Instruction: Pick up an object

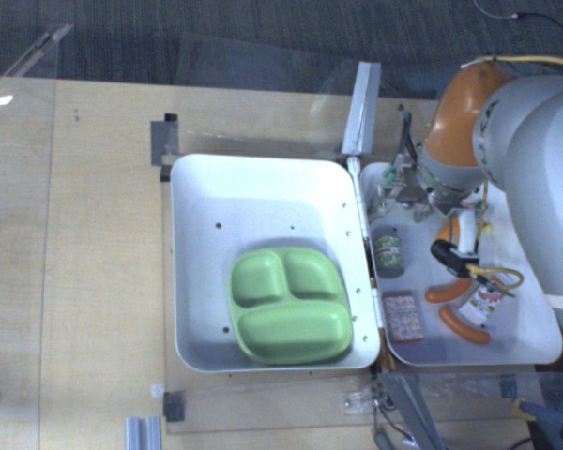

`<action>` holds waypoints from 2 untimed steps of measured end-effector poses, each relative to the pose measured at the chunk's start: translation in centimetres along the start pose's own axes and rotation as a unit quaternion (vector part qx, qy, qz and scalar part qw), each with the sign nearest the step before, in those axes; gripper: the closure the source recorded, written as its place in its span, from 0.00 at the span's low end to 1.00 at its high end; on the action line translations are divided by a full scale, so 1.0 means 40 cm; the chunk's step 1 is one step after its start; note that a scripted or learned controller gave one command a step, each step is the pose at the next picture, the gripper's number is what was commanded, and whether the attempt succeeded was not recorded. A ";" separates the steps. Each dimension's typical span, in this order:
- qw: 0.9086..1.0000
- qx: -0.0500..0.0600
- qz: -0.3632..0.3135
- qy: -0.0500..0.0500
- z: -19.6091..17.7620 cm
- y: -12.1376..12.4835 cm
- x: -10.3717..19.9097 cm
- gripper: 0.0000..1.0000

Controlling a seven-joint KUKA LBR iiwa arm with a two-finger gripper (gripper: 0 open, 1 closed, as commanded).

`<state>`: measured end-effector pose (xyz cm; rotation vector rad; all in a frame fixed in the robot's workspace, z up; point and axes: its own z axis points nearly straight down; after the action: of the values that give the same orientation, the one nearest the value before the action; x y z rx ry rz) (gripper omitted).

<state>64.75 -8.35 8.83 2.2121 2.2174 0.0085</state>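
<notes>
Two white bins (pixel 197 251) on wooden bench (pixel 75 251)

The arm (pixel 535 167) was a thick, smooth-skinned machine, its large rounded housings finished in pale grey that caught a soft sheen from the overhead light. Above the wrist sat an orange band (pixel 462 111), glossy and bulbous, curving round the joint like a collar. Below it the body narrowed into a grey wrist section (pixel 450 174) with a darker seam, and from there a cluster of small metallic and dark fittings made up the gripper (pixel 401 187), too fine to make out in detail. A thin yellow cable (pixel 535 61) ran along the top of the orange band.
</notes>
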 end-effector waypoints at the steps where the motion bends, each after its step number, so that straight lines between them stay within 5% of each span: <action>1: 1.000 0.012 0.001 0.001 0.001 0.041 -0.003 0.00; 2: 1.000 0.006 0.001 0.000 0.001 0.033 -0.003 0.00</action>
<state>66.06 -8.45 8.79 2.2206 2.2211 -0.0035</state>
